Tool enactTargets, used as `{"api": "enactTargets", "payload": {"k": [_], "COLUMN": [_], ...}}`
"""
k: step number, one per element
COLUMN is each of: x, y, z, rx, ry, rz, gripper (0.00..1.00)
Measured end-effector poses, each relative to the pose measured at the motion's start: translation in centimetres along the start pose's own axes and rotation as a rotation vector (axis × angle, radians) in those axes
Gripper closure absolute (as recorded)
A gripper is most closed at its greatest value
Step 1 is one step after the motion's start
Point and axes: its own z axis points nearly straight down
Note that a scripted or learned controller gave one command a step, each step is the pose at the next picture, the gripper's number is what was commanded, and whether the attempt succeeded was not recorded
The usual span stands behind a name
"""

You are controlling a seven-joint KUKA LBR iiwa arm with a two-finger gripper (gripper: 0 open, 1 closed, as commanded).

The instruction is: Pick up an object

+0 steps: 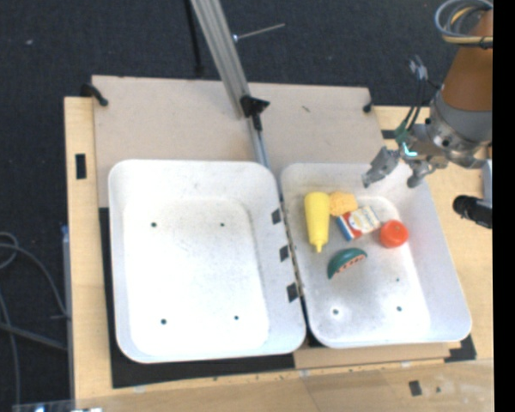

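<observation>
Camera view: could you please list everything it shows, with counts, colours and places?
bins: two, white, side by side on the bench
yellow toy: one, yellow, right bin, left of the cluster
small yellow piece: one, yellow, touching the yellow toy's upper right
carton: one, white with red and blue, right bin, middle of the cluster
ball: one, orange-red, right of the carton
green piece: one, green with red, below the cluster
rail: one, silver, slanting above the bins
gripper: one, grey, fingers spread, over the right bin's upper edge
</observation>
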Motion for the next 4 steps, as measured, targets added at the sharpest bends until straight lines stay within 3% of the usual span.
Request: {"api": "enactTargets", "payload": {"k": [1, 3, 4], "x": [-0.1, -1.0, -1.1], "y": [0.1, -0.8, -0.6], "z": [-0.3, 11.5, 13.9], "rx": [-0.004, 0.001, -0.008], "ry": [-0.003, -0.002, -0.001], "rz": [-0.002, 0.003, 0.005], "gripper": [0.00, 0.00, 0.00]}}
